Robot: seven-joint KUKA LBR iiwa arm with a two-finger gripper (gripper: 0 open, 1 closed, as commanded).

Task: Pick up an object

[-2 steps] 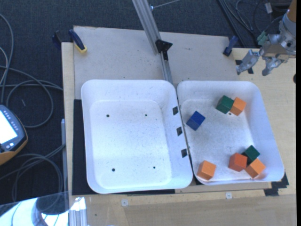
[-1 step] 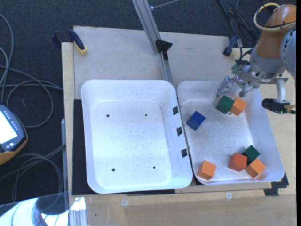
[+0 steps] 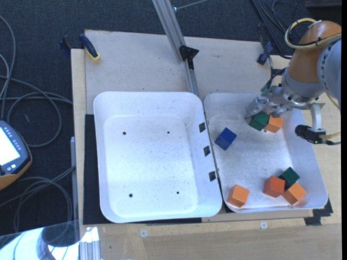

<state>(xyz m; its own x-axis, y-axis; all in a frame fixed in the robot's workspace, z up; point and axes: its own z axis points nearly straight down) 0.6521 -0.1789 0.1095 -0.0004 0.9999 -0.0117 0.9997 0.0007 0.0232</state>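
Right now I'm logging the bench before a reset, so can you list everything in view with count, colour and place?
Bins: 2, white, side by side on the bench; left bin, right bin.
Blue block: 1, right bin, near its left wall.
Green block and orange block: 1 each, touching, right bin's far end, under the claw.
Orange block: 1, right bin's near edge.
Corner cluster: red-orange block, dark green block, orange block, right bin's near right corner.
Metal rail: 1, grey, slanting above the bins.
Arm: 1, grey with orange band.
Claw: 1, over the green and orange pair.
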